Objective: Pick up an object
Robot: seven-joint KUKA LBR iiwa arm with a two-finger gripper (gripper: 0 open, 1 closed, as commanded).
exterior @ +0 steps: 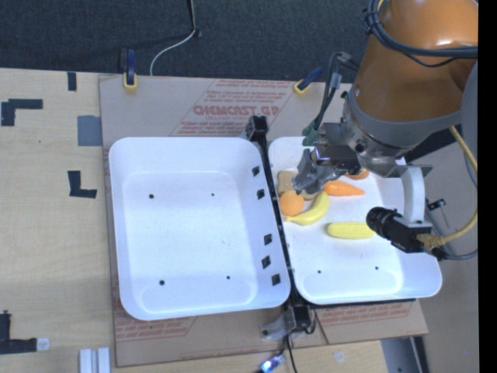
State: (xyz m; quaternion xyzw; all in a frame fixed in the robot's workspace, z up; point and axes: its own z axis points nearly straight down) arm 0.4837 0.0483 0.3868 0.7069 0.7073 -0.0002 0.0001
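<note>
Corn [350, 230] lay nearest in the right bin [365, 286], untouched; beyond it sat the banana [309, 212], an orange fruit [291, 203] and a carrot [344, 189]. Further back, the gripper [309, 179] hung over that cluster. Nothing looked lifted yet, so the grasp remained to be made.

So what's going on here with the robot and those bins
The arm's gripper is down in the right bin, over a cluster of toy food: an orange, a banana and a carrot. A corn cob lies apart, nearer the front. Nothing looks lifted yet, and I can't tell whether the gripper has hold of anything. The left bin sits beside it.
</note>
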